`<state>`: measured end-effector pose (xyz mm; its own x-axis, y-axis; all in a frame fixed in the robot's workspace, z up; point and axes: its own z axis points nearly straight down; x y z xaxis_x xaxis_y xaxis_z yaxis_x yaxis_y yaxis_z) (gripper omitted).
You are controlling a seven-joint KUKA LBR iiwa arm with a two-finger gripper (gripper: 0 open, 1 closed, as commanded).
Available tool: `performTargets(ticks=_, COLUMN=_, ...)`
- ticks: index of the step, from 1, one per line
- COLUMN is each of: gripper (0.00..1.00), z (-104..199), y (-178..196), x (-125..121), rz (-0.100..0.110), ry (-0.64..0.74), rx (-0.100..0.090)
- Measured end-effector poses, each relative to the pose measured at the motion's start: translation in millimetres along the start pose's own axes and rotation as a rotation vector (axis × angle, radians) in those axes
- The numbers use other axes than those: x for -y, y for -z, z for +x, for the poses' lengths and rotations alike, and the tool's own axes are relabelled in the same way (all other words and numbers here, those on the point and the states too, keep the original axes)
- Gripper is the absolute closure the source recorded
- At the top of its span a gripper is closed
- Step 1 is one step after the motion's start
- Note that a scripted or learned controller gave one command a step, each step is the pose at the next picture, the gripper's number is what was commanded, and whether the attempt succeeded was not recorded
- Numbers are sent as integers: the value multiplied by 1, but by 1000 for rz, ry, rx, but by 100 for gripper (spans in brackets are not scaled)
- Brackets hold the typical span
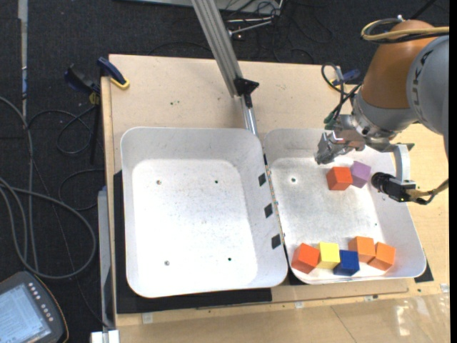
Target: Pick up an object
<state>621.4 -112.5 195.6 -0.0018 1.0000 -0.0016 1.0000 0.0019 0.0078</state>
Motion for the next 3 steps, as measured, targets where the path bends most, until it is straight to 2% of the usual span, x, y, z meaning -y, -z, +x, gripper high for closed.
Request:
performTargets(ticks=1, gripper=100, z=0, y=13, x=-1, rz=5, ry=-1, rx=-1)
performTargets(ticks=3, gripper=100, z=105, y=14, x=-33, rz=5, ry=6, rx=-3)
